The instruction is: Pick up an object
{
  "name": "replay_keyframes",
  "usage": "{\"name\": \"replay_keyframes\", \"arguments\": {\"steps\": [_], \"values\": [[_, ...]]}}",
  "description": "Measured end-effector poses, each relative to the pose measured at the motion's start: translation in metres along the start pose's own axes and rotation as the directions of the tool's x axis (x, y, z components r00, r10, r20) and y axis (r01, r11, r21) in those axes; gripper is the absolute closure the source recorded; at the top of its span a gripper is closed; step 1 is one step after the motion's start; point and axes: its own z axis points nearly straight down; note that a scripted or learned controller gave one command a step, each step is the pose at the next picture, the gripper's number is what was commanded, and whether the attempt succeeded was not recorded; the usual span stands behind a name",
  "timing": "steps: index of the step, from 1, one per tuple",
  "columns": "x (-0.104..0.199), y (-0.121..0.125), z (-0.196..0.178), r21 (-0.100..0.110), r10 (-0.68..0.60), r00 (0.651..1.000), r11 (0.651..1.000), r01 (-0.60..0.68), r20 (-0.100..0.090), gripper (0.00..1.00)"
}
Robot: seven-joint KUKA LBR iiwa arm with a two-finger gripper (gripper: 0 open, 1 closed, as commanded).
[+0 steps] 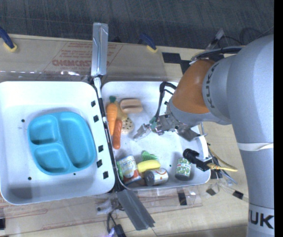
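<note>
My gripper (142, 131) hangs over the middle of the right bin (146, 89), fingers pointing left and spread open with nothing between them. Just to its left lie a speckled cookie (126, 126), an orange carrot (112, 114) and a smaller orange-red piece (117, 134) along the bin's left wall. A tan bread roll (131, 105) lies above the cookie. Along the front of this bin are a labelled can (126, 167), a yellow banana (148, 166) with a green item (147, 155) above it, a metal tin (157, 177) and a green can (183, 168).
The left bin (8, 98) holds a blue compartment tray (61, 142). The arm's orange band (193, 90) and grey body cover the right bin's right side. White floor shows between the gripper and the front objects.
</note>
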Motion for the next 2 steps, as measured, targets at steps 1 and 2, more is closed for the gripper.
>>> {"name": "replay_keyframes", "arguments": {"steps": [1,2], "values": [[-0.033,0.014,0.0,0.0,0.122,0.992,0.992,-0.122,0.001,0.0],[0.022,-0.066,0.0,0.003,0.069,0.998,0.998,-0.069,-0.002,0.0]]}}
